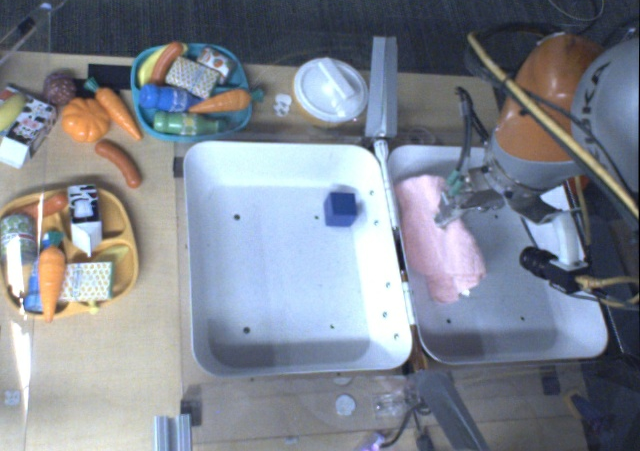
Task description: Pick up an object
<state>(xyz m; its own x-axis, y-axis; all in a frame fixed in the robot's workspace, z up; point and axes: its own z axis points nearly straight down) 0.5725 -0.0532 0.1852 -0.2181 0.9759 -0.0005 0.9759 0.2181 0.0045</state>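
A soft pink cloth bundle (440,237) is lying along the left side of the right shallow white bin (520,334). The gripper (452,201) is hovering at its far end, jaws state unclear. A small blue cube (341,207) is sitting farther left in the left white bin (270,329).

— Can we read any text or number here?

— No, we cannot read any. The small cartons (85,219) on the yellow plate (122,264) and the packets (186,76) in the blue bowl (240,119) carry printed patterns, but for us they are too small and blurred to make out any letters.
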